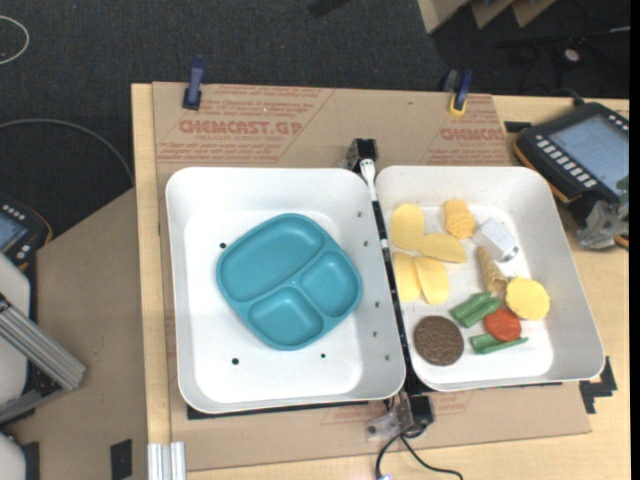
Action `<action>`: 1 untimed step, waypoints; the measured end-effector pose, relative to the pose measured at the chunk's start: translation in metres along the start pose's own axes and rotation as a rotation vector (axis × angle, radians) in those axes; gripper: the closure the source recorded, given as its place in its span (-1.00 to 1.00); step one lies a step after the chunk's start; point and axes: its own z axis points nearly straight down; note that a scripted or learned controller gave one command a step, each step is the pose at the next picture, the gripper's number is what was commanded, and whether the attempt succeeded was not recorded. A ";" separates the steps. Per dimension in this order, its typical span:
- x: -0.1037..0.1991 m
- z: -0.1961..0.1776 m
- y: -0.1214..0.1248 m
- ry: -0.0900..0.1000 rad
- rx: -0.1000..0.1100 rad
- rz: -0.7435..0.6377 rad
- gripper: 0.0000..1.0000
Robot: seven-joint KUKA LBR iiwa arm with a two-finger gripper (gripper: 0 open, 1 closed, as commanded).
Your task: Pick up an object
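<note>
1. At the far left we see dark carpet (70,78) with a thin cable looping across it, and grey metal framing (40,353) at the lower left corner.
2. A brown cardboard sheet with red print (260,118) covers the bench; a blue clamp (193,83) and a yellow-and-blue clamp (459,91) grip its far edge.
3. The left shallow white bin (190,268) holds one teal plastic divided plate (288,281), lying flat and slightly turned. We see bare white floor on all sides of it, widest along the far wall and near the front corners.
4. The two bins touch along a shared rim, where a black clip (363,152) sits at the far end.
5. The right shallow white bin (570,298) carries the task's things, crowded in its left and middle part: pale yellow pieces (420,258), a small corn-like piece (459,218), a white block (497,236), a round brown patty (439,339), green pods (477,310), a red piece (503,324) and a yellow lemon-shaped toy (527,297). Many touch or overlap; the lemon rests just beside the red piece.
6. Free floor runs along the right wall and the far right corner.
7. A black handheld control pendant (585,153) lies at the right bench edge.
8. The pincer's state we cannot tell.
</note>
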 end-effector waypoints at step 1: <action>0.011 0.095 -0.004 0.008 0.023 0.005 1.00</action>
